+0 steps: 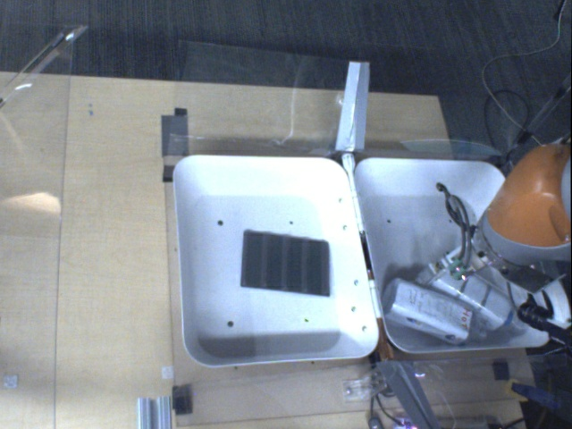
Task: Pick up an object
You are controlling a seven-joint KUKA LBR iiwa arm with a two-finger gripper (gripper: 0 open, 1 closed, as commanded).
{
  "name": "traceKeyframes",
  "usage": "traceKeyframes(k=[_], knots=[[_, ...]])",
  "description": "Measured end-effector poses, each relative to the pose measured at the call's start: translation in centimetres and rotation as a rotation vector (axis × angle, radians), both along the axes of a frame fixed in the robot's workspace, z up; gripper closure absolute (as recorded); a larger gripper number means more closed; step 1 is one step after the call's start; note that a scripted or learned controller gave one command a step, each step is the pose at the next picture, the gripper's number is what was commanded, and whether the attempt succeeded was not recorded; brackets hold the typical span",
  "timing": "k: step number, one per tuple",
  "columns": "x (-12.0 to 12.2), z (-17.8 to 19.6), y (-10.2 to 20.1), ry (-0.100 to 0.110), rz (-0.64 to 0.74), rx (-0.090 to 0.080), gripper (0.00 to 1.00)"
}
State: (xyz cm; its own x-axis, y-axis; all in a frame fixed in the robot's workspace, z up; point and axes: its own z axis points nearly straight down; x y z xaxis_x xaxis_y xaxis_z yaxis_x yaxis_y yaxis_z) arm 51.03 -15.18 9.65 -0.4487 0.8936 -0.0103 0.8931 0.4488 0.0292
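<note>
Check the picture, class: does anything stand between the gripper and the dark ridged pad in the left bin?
Yes. The gripper is low in the right bin, over a white box. The two bins' adjoining walls lie between it and the dark ridged pad in the left bin.

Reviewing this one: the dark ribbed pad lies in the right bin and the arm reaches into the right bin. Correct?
Not quite. The camera view shows the dark ribbed pad lying in the left bin, not the right. The arm does reach into the right bin.
</note>
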Motion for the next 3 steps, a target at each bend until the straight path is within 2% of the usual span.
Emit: traceKeyframes(k=[1, 2, 3], knots=[[3.7, -0.6, 6.1, 0.011, 0.261, -0.010, 0.00], [10.8, -0.7, 6.6, 0.015, 0.286, -0.010, 0.00], [3.1, 9.0, 7.9, 0.022, 0.218, -0.008, 0.00]])
